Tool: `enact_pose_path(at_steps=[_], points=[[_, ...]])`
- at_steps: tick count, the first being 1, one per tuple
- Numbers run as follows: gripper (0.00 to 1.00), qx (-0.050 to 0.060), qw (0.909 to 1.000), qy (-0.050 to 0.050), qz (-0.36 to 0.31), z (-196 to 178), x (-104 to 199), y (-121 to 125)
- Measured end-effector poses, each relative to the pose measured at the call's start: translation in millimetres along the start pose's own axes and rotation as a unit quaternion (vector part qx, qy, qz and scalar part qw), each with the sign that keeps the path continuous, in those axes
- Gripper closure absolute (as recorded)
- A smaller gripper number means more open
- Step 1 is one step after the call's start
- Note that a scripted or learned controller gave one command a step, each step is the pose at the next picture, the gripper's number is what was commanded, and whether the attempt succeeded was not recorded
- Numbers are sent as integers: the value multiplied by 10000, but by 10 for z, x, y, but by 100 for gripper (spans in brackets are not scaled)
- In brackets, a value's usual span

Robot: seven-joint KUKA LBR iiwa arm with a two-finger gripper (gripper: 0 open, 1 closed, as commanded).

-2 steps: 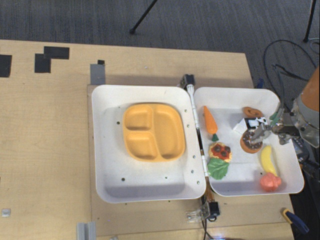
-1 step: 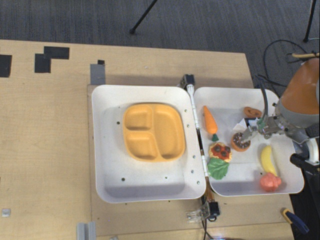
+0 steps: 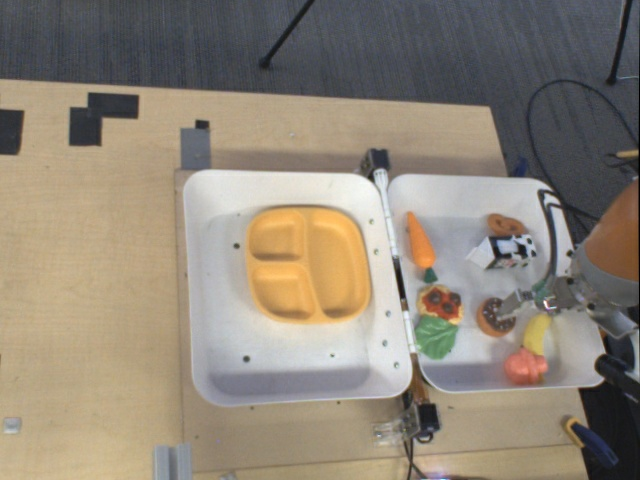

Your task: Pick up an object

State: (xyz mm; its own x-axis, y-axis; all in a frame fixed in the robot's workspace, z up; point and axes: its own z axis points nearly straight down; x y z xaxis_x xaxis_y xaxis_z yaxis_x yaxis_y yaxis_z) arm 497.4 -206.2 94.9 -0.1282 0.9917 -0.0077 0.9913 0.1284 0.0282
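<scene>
Arm [image 3: 612, 258] reaches in from the right, over the right bin [image 3: 470, 378]. You'll see its jaws as a metallic tip [image 3: 522, 302] low in that bin, pointing left. Tip sits just beside a round brown cookie [image 3: 493, 317] and a yellow toy [image 3: 537, 334]. Can't tell whether the jaws are spread or pressed together; they're too small and blurred. Nothing is visibly pinched between them.

Right bin contents, for your pick:
- carrot [image 3: 420, 243] near the left wall, lying roughly lengthwise
- pizza slice [image 3: 440, 303] below the carrot, touching a green leaf [image 3: 436, 336]
- pretzel [image 3: 506, 226] near the top, just above a black-and-white cow carton [image 3: 510, 252]
- pink toy [image 3: 526, 366] near the bottom wall, just below the yellow toy

All of these lie on the bin floor.

Left bin [image 3: 215, 368] holds an orange tray [image 3: 305, 264] with three compartments, roughly centred. The bins sit side by side on the desk [image 3: 90, 298], their inner rims touching at a clamp strip. Black tape patches mark the desk at upper left.
</scene>
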Motion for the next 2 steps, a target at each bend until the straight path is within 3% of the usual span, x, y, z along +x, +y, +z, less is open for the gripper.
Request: enact_pose_path(at_steps=[1, 2], points=[[0, 114, 9997, 31, -212, -458, -164, 1341], [0, 107, 9998, 26, -156, 42, 382, 1616]])
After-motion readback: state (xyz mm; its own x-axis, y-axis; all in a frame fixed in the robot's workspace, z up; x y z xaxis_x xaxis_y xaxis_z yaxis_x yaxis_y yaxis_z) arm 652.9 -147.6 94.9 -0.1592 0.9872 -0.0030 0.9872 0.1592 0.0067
